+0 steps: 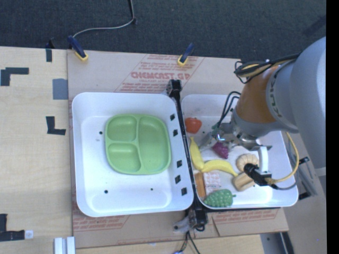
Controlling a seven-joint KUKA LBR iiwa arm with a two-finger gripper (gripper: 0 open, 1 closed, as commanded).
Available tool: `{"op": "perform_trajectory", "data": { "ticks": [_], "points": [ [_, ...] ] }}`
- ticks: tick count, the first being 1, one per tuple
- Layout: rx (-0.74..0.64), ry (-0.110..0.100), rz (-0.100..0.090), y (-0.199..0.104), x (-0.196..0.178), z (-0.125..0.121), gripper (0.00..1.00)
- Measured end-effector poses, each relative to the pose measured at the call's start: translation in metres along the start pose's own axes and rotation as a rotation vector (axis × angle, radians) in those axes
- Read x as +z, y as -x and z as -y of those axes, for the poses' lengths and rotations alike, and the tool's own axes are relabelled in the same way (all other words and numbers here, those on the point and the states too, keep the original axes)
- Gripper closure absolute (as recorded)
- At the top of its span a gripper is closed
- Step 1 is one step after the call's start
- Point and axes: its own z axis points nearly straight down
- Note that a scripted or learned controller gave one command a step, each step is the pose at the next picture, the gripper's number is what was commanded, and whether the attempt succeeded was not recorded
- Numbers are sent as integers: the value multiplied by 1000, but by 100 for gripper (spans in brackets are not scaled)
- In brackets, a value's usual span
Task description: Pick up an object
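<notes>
Cardboard [159, 77] reads "CHEMCAST"; two white bins [87, 157], one green divided plate [137, 144], one banana [212, 166]; jaws' state cannot be told.

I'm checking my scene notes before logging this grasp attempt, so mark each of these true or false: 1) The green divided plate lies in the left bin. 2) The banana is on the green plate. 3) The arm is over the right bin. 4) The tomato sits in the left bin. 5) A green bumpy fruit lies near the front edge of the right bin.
1) True: the green divided plate lies in the left bin.
2) False: the banana lies in the right bin.
3) True: the arm reaches over the right bin.
4) False: the tomato sits in the right bin, near the divider.
5) True: the green bumpy fruit lies there.
</notes>
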Motion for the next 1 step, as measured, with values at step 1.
{"op": "perform_trajectory", "data": {
  "ticks": [1],
  "points": [
    [-1,0,-3,-2,-9,0,100]
  ]
}}
